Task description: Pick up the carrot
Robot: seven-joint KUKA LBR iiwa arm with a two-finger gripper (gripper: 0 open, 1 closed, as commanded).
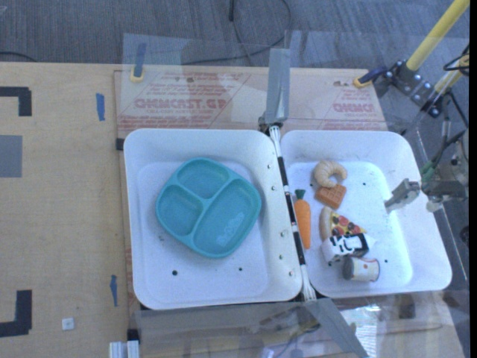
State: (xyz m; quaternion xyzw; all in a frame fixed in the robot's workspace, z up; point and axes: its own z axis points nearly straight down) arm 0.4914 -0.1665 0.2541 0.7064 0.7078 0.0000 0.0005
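The carrot [302, 218] lies lengthwise against the right bin's [425, 263] left wall. The gripper [401, 195] hovers well apart; whether its fingers are open cannot be told. It should descend straddling the carrot's width

fixed overhead camera, slanted down, both bins [141, 200]
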